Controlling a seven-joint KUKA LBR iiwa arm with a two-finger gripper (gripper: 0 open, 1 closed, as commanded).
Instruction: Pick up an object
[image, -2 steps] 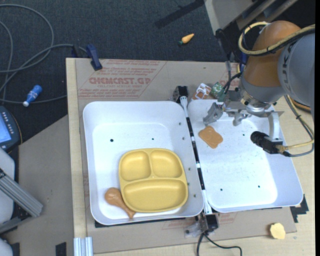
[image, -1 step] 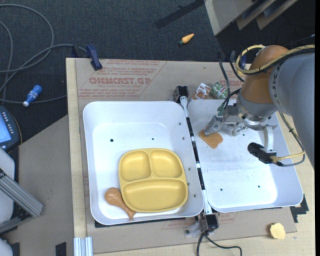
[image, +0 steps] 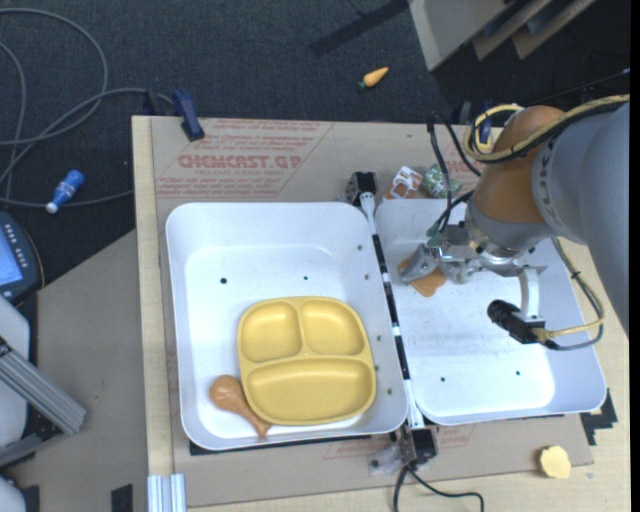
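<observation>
My gripper (image: 418, 265) hangs low over the left part of the right bin (image: 480, 390), close to the divider between the bins. A small orange-brown object (image: 429, 284) lies on the bin floor right under and beside the gripper tip, partly hidden by it. I cannot see whether it is gripped. In the left bin (image: 200, 250) a yellow divided plate (image: 305, 360) lies flat. A tan drumstick-shaped toy (image: 236, 398) pokes out from under the plate's front left corner.
A small wrapped item (image: 405, 182) and a greenish item (image: 435, 180) sit just behind the right bin. A yellow lump (image: 553, 461) lies on the bench at the front right. A blue clamp (image: 186, 113) grips the board's back edge.
</observation>
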